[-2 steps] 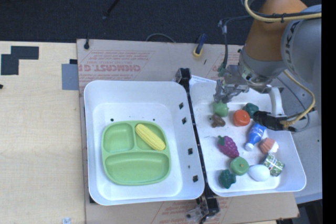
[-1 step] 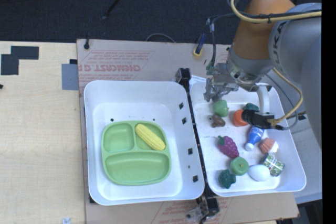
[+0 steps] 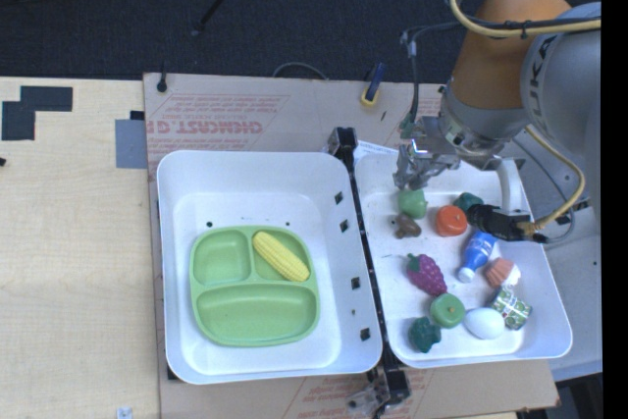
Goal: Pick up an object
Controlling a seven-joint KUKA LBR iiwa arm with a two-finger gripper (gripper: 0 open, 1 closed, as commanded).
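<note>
The right bin holds several small toys. My gripper hangs over its far left corner, directly above a green round toy and very close to it. Whether it touches the toy is unclear. A small brown piece lies just below the green toy. An orange-red tomato and a teal piece sit to the right. Nearer the front are a blue and white bottle, purple grapes, a green disc, a dark green broccoli and a white egg.
The left bin holds a green divided plate with a yellow corn cob in its upper right compartment. A patterned can and an orange-pink piece lie by the right bin's right wall. The arm's cable loops over that side.
</note>
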